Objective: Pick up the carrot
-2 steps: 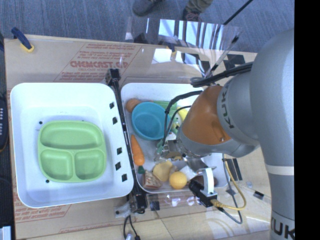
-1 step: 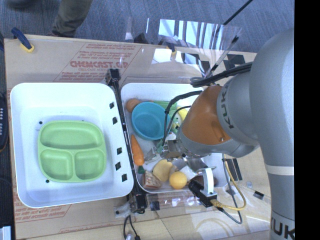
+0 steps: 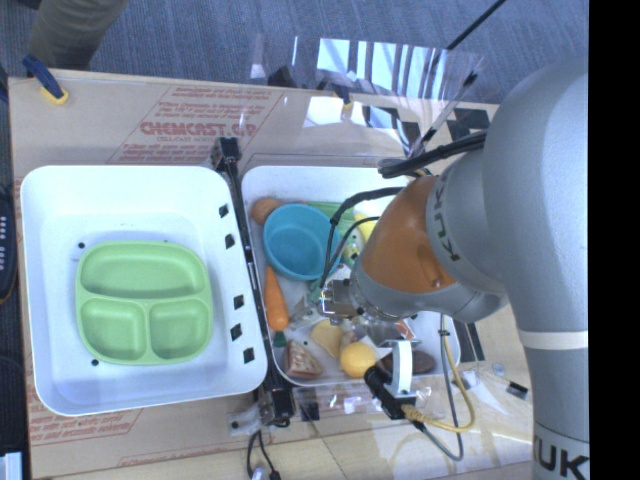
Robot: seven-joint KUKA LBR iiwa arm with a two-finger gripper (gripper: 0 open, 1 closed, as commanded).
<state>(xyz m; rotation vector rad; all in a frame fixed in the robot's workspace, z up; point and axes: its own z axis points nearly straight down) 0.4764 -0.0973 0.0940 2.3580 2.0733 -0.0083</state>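
Note:
The orange carrot (image 3: 275,300) lies lengthwise along the left wall of the right bin (image 3: 300,175), just below the blue bowl (image 3: 297,240). My gripper (image 3: 338,308) hangs low over the middle of that bin, a little to the right of the carrot, largely hidden under the orange-banded wrist (image 3: 405,243). Nothing shows the carrot between the fingers; it rests on the bin floor.
Around the gripper lie a yellow lemon-like fruit (image 3: 357,358), a brown wedge (image 3: 303,360), a pale piece (image 3: 327,338), a green item (image 3: 340,213) and a brown round item (image 3: 265,209). The left bin (image 3: 40,268) holds a green divided plate (image 3: 145,301).

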